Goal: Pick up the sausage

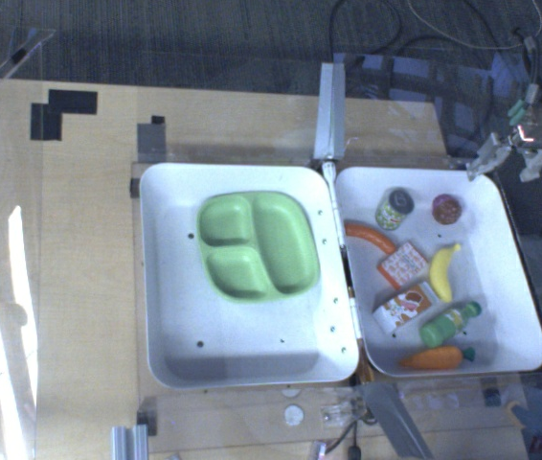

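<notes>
my fingers (506, 153) hang at the far right edge of the table, just outside the far right corner of the right bin (513, 247), and i cannot tell whether they are open or closed; nothing shows between them. the sausage (370, 237) lies well apart from them, inside the right bin along its left wall, a curved orange-red piece stretching from that wall toward the bin's middle.

the right bin carries the rest of the small things. a small dark-lidded jar (396, 208) stands near the far edge, just beyond the sausage's right end. a round dark red piece (447, 209) sits beside it, nearer the far right corner. a red and white carton (404, 264) lies in the middle, close against the near end of the sausage, with a banana (442, 269) just to its right. a second carton (404, 310) lies nearer the front edge, touching a green bottle (447, 324) that lies tilted on its side. a carrot (433, 358) rests along the near edge of the bin.

the left bin (170, 286) holds a green divided plate (257, 243) with three compartments, set toward its far side; the compartments carry nothing.
</notes>
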Controlling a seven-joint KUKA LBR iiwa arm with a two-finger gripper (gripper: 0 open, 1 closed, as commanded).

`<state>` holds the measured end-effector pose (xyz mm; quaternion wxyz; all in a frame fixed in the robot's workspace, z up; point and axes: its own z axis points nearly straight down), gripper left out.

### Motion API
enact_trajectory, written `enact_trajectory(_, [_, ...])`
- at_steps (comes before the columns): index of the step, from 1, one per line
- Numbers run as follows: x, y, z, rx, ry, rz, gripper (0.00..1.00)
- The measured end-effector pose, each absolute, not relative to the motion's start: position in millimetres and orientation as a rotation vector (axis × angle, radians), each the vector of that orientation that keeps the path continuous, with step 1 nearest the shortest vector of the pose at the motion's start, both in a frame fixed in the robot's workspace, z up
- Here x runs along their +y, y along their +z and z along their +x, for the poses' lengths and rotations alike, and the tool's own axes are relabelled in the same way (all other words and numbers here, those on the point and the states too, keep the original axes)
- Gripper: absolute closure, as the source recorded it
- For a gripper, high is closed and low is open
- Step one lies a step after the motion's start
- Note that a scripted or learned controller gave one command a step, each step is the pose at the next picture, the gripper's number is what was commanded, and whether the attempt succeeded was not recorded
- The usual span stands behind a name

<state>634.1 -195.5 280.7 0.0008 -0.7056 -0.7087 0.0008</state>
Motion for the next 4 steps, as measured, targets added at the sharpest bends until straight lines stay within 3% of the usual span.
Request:
enact_trajectory(1, [-204.5, 141.2, 647.3, -2.286, 0.001, -2.154, 0.0])
enact_trajectory(2, [-197.5, 84.3, 669.3, -2.464, -0.003, -1.918, 0.0])
enact_trajectory(4, [-166.0, 86.2, 669.1, -2.554, 0.004, -1.83, 0.0])
